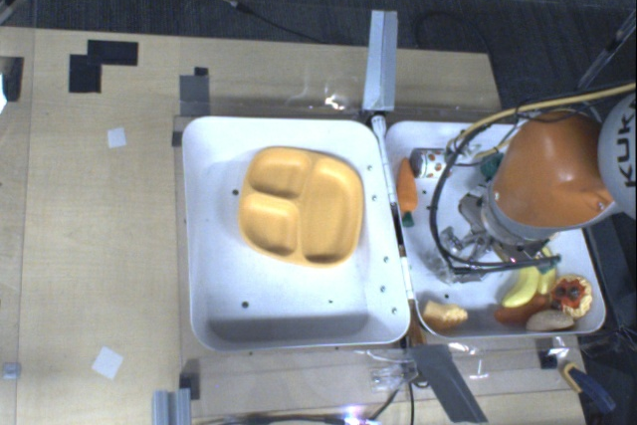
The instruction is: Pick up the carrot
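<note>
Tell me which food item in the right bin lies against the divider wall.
The carrot: orange, lying lengthwise along the right bin's left wall. The banana and the other food pieces sit along the bin's near edge.

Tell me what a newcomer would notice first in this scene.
Likely the yellow divided plate in the middle of the left bin, then the arm's orange band looming over the right bin. The carrot lies along that bin's left wall, with other toy food at its near edge.

jaws hidden beneath the orange band [549, 172]
</note>
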{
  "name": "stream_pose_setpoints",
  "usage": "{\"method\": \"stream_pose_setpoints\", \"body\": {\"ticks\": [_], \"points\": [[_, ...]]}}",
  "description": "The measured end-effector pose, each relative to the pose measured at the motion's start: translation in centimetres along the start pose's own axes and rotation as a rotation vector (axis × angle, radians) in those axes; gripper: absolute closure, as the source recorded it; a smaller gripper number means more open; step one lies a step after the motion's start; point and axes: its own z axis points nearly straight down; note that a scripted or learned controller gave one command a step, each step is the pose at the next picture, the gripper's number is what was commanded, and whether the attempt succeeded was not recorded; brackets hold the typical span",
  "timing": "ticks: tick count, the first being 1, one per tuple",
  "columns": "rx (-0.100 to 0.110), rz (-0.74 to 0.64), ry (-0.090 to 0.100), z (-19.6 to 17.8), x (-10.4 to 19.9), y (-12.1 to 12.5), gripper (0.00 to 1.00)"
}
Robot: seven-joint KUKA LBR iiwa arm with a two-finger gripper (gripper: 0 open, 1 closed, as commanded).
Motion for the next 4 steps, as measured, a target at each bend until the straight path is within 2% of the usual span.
{"method": "stream_pose_setpoints", "body": {"ticks": [1, 2, 3, 4], "points": [[-0.006, -0.23, 0.005, 0.1, 3.8, -4.8, 1.0], [-0.006, -0.104, 0.008, 0.1, -0.5, -1.0, 1.0], [-0.011, -0.362, 0.006, 0.4, -4.8, -5.5, 1.0], [-0.014, -0.036, 0.012, -1.6, -6.5, -4.7, 1.0]]}}
